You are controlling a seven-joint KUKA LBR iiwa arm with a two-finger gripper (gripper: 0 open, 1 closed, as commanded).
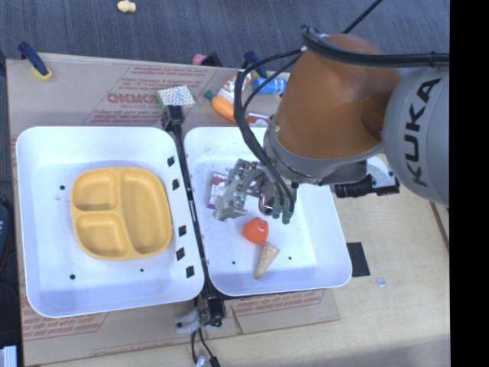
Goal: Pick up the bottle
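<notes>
Looming closest to the lens, the grey arm with its orange band (pixel 336 98) reaches over the right shallow white bin (pixel 328 243). Its two-finger gripper (pixel 263 193) hangs low inside that bin; whether it is open or closed cannot be told. No bottle can be made out for certain. Below the gripper lie a small red-orange round object (pixel 256 230) and a tan cone (pixel 266 260). A yellow three-compartment plastic tray (pixel 121 212) rests in the left white bin (pixel 38 281).

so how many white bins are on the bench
2. The left bin holds a yellow divided plate; the right bin sits beside it under the gripper. The arm may hide part of the right one.
</notes>
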